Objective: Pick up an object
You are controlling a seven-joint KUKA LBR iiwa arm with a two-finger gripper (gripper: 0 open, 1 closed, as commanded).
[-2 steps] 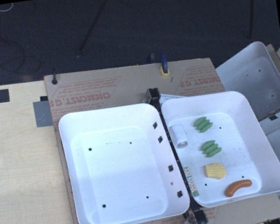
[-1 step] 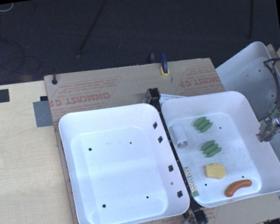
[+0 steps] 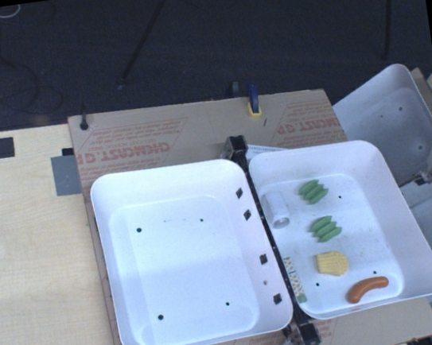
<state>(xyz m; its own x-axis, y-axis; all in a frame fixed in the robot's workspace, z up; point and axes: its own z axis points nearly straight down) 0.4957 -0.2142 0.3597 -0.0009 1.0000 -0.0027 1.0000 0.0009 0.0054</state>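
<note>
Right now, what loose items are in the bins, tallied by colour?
Green: 2, upper green piece and lower green piece
Yellow: 1, yellow piece
Orange-red: 1, sausage-shaped piece
Silver-grey: 1, small cylinder
Total: 5, all in the right bin

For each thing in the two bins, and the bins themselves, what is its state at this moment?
Upper green toy: lying flat in the right bin, untouched.
Lower green toy: lying flat, apart from the upper one.
Yellow toy: lying flat, near the sausage but apart.
Sausage: lying on its side by the near wall.
Grey cylinder: lying by the divider.
Right bin: holds all five things.
Left bin: level on the bench.
</note>
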